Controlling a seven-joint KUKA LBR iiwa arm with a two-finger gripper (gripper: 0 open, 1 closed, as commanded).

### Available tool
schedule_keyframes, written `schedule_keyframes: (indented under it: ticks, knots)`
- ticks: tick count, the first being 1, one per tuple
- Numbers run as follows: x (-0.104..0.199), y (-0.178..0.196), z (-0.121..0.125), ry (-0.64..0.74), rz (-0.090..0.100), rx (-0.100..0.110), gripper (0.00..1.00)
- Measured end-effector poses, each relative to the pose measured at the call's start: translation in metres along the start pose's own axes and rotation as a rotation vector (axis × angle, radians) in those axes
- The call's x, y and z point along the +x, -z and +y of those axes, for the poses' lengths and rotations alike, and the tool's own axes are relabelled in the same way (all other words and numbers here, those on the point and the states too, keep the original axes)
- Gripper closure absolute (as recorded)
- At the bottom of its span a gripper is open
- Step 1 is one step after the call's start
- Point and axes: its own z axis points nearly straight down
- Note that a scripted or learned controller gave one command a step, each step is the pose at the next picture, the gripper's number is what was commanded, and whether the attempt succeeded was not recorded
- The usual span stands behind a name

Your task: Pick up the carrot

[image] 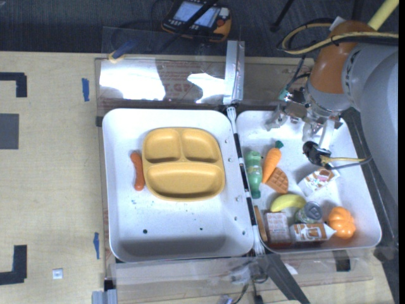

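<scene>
The carrot (271, 161), orange with a small green top, lies in the right bin (366, 189), top end pointing away toward the far wall. It rests between a green toy (254, 170) on its left and a waffle piece (277, 181) at its tip. My gripper (305, 123) hangs over the far part of the right bin, up and to the right of the carrot and apart from it. Nothing shows in its grasp.
The right bin also holds a banana (286, 202), a can (311, 211), an orange fruit (342, 221), a small box (298, 230) and a white packet (318, 180). In the left bin (120, 220) sit a yellow divided plate (183, 162) and an orange sausage (138, 170).
</scene>
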Motion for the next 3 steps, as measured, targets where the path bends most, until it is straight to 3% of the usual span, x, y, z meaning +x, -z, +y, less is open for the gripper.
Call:
schedule_keyframes:
  ticks: [1,2,3]
  knots:
    - [-0.012,0.044,0.005,0.174,-0.002,0.038,0.0]
    - [-0.02,-0.03,-0.02,0.284,0.002,0.041,0.0]
    - [-0.02,-0.019,-0.019,0.282,0.003,0.037,1.0]
